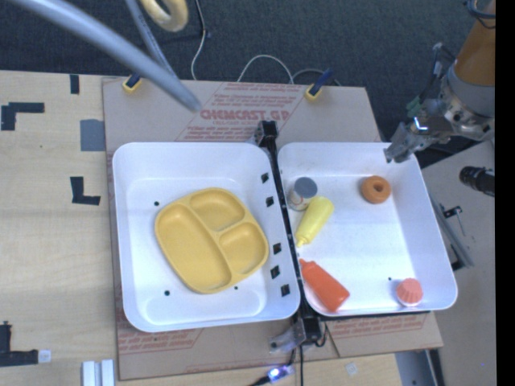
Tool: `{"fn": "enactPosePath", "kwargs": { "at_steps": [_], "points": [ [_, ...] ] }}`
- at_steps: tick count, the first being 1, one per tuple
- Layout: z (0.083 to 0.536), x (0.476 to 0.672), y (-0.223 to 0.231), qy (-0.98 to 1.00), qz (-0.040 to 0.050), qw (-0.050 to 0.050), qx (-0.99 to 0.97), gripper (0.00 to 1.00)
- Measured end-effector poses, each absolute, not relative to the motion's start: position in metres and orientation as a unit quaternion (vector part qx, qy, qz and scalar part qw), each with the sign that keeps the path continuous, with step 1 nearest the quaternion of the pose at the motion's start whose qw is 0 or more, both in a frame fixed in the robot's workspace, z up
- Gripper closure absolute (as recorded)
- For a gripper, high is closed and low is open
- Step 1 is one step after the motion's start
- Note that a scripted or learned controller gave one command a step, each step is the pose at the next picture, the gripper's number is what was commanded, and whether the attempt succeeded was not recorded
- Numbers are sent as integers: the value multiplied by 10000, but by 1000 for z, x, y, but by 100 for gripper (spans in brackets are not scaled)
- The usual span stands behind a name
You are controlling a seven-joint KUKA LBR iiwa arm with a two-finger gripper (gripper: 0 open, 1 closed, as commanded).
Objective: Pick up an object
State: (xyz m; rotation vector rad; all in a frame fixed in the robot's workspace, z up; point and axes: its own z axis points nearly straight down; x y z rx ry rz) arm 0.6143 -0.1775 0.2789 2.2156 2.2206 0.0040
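Arm: the grey arm with its orange band (475, 51) comes in at the 2 o'clock corner of the view.
Gripper (400, 151): sits just above the far right corner of the right bin; whether it is apart or together cannot be told, and nothing shows in its grasp.
Right bin (426, 215): holds five small things.
Brown ring (375, 189): a doughnut-shaped piece at about 1 o'clock in the right bin, near the gripper but apart from it.
Grey can (303, 190): at 10 o'clock, against the dividing wall, just beside the yellow bottle.
Yellow bottle (313, 219): lies tilted at 9 o'clock.
Orange bottle (324, 285): lies at 7 o'clock by the near rim.
Pink piece (409, 292): in the 5 o'clock corner.
Left bin (133, 207): carries a yellow divided plate (211, 238) at its centre.
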Motion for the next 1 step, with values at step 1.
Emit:
{"fn": "enactPosePath", "kwargs": {
  "at_steps": [1],
  "points": [
    [261,600,-123,7086,-9,-12,7056,100]
  ]
}}
